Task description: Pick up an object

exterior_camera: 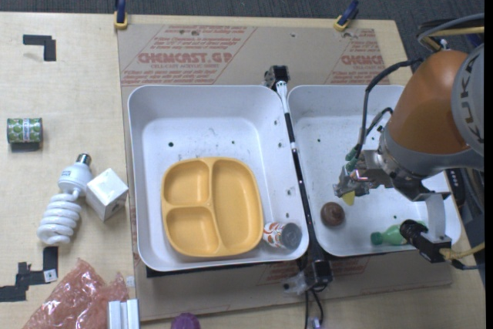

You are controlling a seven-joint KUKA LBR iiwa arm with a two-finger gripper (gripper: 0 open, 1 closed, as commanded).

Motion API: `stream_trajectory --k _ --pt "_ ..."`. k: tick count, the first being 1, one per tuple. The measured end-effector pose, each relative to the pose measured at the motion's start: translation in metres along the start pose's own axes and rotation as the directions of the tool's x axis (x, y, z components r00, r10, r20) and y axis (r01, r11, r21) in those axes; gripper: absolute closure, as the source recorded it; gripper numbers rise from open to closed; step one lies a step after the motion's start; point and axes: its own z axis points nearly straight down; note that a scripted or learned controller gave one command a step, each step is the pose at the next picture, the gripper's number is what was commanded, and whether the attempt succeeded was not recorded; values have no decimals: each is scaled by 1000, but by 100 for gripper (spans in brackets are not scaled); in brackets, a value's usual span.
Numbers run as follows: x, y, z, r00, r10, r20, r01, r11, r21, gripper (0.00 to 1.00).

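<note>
— Looking at the jaws, we cannot tell if they are apart or together.
— We see a small brown ball just below them, and a green thing nearby.

— What does the arm look like?
— Grey casing with a broad, rounded orange band; dark letters show at its edge.
— And cables?
— Black cables loop along it toward the small, metallic end effector.

Pincer hovers over the right bin near a brown ball.
</note>
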Motion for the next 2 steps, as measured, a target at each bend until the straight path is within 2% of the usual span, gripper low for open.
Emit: stream_trajectory --k 2 --pt "10 1 0 1000 -3 0 3 1000 -1 100"
